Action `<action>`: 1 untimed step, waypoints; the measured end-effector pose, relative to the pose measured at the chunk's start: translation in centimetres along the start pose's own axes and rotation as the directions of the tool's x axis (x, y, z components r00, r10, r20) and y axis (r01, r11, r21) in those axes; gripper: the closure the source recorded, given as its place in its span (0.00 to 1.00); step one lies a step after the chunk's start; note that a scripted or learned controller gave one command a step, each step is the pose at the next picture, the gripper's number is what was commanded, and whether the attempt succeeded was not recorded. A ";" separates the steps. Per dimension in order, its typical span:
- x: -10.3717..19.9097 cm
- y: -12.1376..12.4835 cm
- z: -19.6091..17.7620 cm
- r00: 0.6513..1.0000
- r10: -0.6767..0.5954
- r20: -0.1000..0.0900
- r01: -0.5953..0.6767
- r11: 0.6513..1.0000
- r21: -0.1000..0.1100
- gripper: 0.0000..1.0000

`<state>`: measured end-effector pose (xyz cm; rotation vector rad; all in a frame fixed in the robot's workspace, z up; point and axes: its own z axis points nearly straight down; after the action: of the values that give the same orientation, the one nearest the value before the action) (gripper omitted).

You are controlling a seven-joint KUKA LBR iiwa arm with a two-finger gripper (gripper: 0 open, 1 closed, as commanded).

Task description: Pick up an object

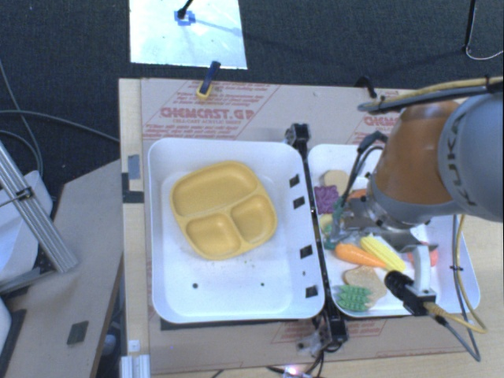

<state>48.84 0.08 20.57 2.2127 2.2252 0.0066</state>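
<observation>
**Arm lowered into the right bin (pixel 466 278); no object lifted as yet.**
The grey arm with its orange band (pixel 413 168) reaches in from the right and bends steeply down over the right bin, its wrist covering the bin's middle; the hand (pixel 340 225) sits low at the bin's left side, beside the divider shared with the left bin (pixel 236 302), and whether it is open, closed or gripping anything cannot be told from this angle. The candidate objects all lie in the right bin: a purple piece (pixel 325 197) at the hand's upper side, an orange carrot (pixel 358 254) and a yellow corn cob (pixel 382 252) just below it, a tan slice (pixel 364 277) and a green pea pod (pixel 353 295) nearer the bin's front edge. The left bin carries a yellow divided plate (pixel 224 209). Judged from this, the pick remains at the descent or grasp stage, with the lift to come.
</observation>
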 end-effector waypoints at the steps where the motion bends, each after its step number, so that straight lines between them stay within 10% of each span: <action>1: 8.0 2.2 2.3 1.000 -0.006 -0.003 0.006 1.000 0.005 1.00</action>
<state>51.05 8.09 18.29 2.2098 2.2362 0.0046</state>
